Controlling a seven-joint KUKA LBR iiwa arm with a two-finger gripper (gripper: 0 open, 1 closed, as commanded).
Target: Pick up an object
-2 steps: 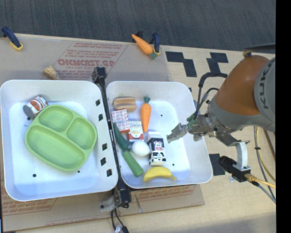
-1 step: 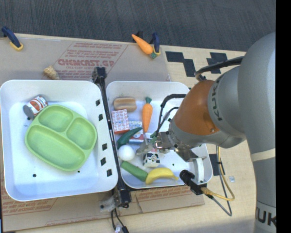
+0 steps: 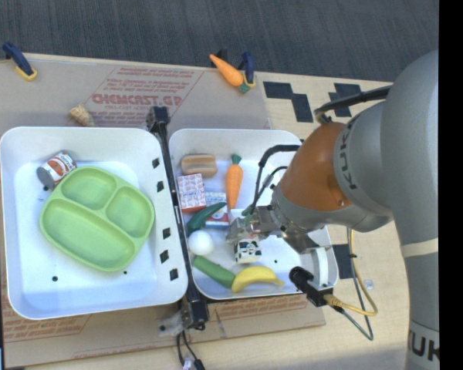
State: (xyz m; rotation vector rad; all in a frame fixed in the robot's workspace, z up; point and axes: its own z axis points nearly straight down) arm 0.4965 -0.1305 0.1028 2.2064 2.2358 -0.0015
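The gripper (image 3: 245, 236) is down inside the right bin (image 3: 312, 146), low over the middle of its floor, and whether it is parted or closed I cannot tell from this angle. The grey arm (image 3: 386, 168) with its orange band (image 3: 320, 172) sweeps in over the bin's right edge and covers much of that side.

Right under the gripper sits a small black-and-white toy (image 3: 248, 249), touching or just beside the tip; nothing can be seen gripped. Just toward the near edge lies a banana (image 3: 255, 278), and beside it, toward the near left corner, a green cucumber (image 3: 213, 271). A white egg (image 3: 201, 243) rests by the left wall. A green pepper (image 3: 206, 215) lies aslant near the centre, with a red-and-white carton (image 3: 190, 192) against the left wall and a bread roll (image 3: 198, 164) at the far left corner. A carrot (image 3: 234, 183) stands along the far middle.

Over in the left bin (image 3: 15, 230), a green divided plate (image 3: 98, 217) fills the middle, with a small can (image 3: 56, 168) at its far left corner. Another carrot (image 3: 228, 71) lies on the cardboard (image 3: 139, 91) beyond the bins.
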